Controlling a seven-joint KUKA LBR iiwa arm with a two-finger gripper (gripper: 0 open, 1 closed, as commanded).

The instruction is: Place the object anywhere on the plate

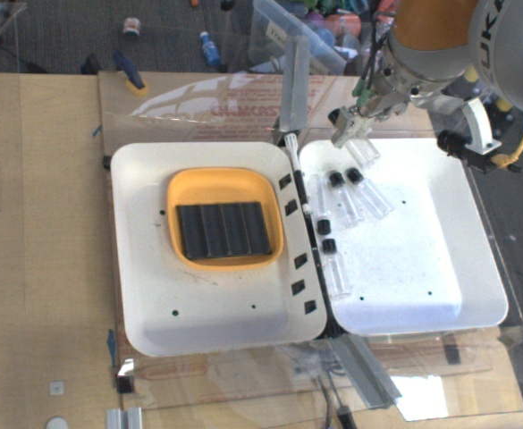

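Observation:
A flat black ridged object (pixel 223 231) lies inside the yellow plate (pixel 182 189) in the left bin (pixel 145 311), resting flat and filling most of the plate's floor. My gripper (pixel 362 204) hangs over the upper left part of the right bin (pixel 440 275), well to the right of the plate and apart from the object. Its clear fingers (pixel 374 200) stand apart with nothing between them.
A divider with black tabs (pixel 299 259) runs between the two bins. Some clear pieces with small black parts (pixel 325 245) lie next to it in the right bin. A clear tub of coloured items (pixel 324 7) stands behind the bench.

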